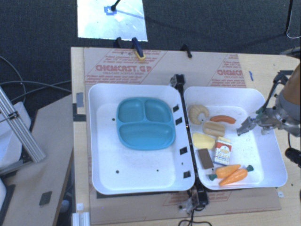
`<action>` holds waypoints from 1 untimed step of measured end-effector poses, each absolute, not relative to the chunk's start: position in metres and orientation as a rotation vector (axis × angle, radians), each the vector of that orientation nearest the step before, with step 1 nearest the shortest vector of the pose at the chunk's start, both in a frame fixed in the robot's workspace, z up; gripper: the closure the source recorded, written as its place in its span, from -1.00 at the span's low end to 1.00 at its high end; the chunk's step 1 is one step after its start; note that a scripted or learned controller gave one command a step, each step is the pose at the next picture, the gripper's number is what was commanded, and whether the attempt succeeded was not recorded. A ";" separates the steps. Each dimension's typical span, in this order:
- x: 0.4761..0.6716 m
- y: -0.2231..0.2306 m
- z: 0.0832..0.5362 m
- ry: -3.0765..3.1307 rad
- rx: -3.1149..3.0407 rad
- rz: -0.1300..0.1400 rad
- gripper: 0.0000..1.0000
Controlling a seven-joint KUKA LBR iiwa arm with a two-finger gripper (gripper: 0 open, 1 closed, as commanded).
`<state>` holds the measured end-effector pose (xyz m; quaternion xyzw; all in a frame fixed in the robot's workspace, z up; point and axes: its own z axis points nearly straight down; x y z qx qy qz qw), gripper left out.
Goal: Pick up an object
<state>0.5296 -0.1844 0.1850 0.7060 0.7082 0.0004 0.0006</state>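
My gripper (pixel 252 126) hangs over the right side of the right bin (pixel 270 166), its fingers (pixel 244 127) spread open with nothing between them. To its left lie play foods: a croissant (pixel 198 113), a red sausage (pixel 223 119), a hot dog bun (pixel 214 128), a yellow cheese wedge (pixel 203 141), a small red and white carton (pixel 223 151), a brown bar (pixel 205 158) and two carrots (pixel 233 173). The sausage is the nearest, a short way left of the fingertips.
The left bin (pixel 106 173) holds a blue divided plate (pixel 145 124). A black clip strip (pixel 184 140) runs between the bins. Cardboard (pixel 127 67) lies under both, with a shiny square panel (pixel 112 13) beyond and a metal rail (pixel 19 126) at far left.
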 end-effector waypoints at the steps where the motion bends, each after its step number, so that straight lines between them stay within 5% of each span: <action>1: 0.500 -0.208 0.082 2.218 2.222 0.000 -1.00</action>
